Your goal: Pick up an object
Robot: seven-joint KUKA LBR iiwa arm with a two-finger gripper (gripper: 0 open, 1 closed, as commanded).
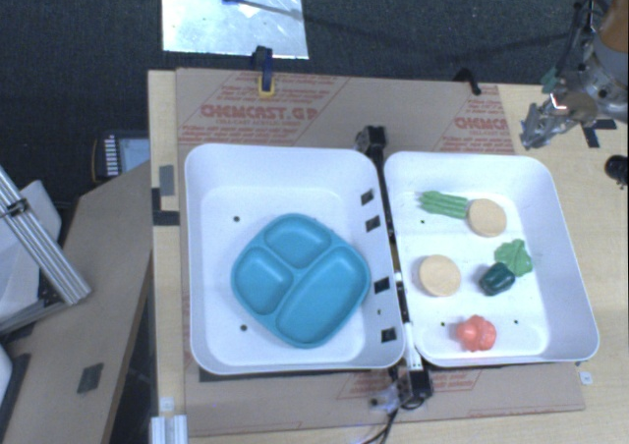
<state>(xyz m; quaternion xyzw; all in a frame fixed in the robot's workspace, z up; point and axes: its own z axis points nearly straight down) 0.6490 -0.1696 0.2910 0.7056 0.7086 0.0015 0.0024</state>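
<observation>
The right bin (pixel 550 198) holds several small objects: a green ridged vegetable (pixel 443 203), a tan round piece (pixel 486 217), another tan round piece (pixel 439 275), a light green leafy piece (pixel 514 255), a dark green pepper (pixel 496 279) and a red strawberry-like piece (pixel 476 333). My gripper (pixel 540 128) hangs above the bench beyond the right bin's far right corner, apart from all the objects. Nothing shows between its fingers.
The left bin (pixel 211 177) holds a blue divided plate (pixel 300 279). A clamp (pixel 372 138) sits at the far end of the seam between the bins. A shiny foil sheet (pixel 233 0) lies on the dark floor beyond the bench.
</observation>
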